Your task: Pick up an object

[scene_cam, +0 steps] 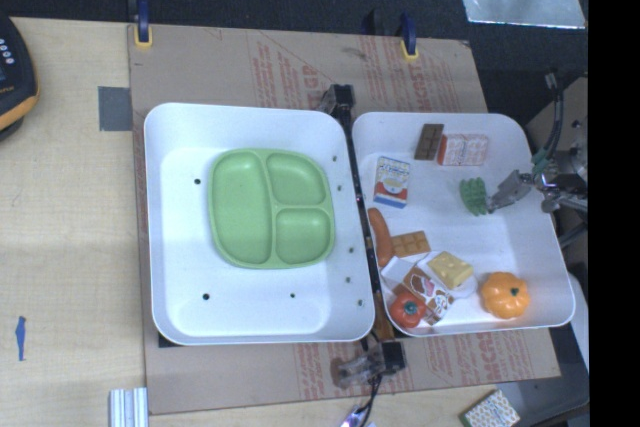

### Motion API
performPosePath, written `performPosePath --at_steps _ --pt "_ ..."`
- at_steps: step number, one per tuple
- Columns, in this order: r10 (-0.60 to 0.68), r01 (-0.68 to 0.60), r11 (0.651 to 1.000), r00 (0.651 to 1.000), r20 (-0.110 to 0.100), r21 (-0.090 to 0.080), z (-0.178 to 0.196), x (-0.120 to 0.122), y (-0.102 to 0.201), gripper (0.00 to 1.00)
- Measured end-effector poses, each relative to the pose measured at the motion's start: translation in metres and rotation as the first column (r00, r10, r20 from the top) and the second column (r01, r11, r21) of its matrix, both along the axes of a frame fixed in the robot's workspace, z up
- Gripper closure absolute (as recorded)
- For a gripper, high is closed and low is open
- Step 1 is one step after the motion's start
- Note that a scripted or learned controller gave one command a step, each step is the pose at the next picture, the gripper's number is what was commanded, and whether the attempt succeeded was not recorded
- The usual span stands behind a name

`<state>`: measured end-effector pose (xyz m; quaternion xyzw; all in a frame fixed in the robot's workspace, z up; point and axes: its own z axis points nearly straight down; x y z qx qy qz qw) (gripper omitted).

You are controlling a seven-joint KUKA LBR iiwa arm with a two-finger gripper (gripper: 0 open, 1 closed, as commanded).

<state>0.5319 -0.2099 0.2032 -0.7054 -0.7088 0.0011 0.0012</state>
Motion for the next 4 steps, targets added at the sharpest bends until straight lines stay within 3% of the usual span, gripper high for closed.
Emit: performPosePath --at_steps 1,2,3,4 --pt "0.005 -0.005 1.000 1.000 0.001 -0.001 -0.117 0.073 0.018 0.00" --pt "0.003 -0.003 1.000 1.000 0.000 -0.001 -0.100 0.071 0.015 1.00" --pt "0.007 -0.007 1.000 1.000 0.000 0.003 -0.052 0.038 0.092 1.00" --pt "0.005 -0.005 1.000 1.000 0.001 0.003 0.010 -0.011 0.150 1.00"
